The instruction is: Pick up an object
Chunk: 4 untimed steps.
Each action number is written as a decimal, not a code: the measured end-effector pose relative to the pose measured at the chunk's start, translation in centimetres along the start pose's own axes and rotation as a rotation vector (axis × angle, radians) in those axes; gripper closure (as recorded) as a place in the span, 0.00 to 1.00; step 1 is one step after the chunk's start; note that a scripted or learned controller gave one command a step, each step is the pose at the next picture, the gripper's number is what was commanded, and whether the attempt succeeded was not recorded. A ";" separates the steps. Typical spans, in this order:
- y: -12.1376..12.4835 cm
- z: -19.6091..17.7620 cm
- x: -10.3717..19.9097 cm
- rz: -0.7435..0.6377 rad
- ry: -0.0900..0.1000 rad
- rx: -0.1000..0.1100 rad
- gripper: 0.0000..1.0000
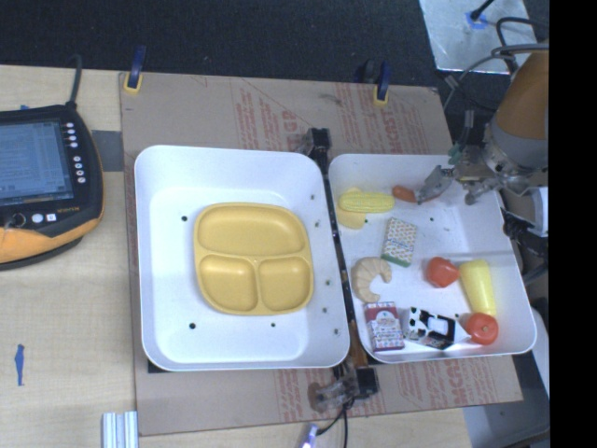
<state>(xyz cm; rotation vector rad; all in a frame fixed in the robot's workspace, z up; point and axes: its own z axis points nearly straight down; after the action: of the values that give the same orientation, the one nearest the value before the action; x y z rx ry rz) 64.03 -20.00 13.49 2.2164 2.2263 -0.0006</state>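
The arm's tool (459, 183), fingers spread wide and holding nothing, hangs over the far edge of the right bin (522, 343), above scattered toy food: corn (364, 203), croissant (372, 276), tomato (441, 271). The left bin (159, 250) carries a yellow tray (253, 256).

I see the yellow three-compartment plastic tray (254, 257) lying in the left white bin (159, 250); the right white bin (508, 250) holds the yellow corn cob (365, 202) behind the beige croissant (372, 274).
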 end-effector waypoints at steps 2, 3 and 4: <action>-13.9 4.4 0.3 0.000 0.000 0.005 0.00; -8.1 4.3 -1.2 0.001 0.001 0.001 0.00; -12.8 4.4 5.1 -0.003 0.001 0.005 0.00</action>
<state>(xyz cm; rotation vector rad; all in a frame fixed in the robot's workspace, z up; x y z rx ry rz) 51.26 -14.94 9.13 2.2161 2.2321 -0.0050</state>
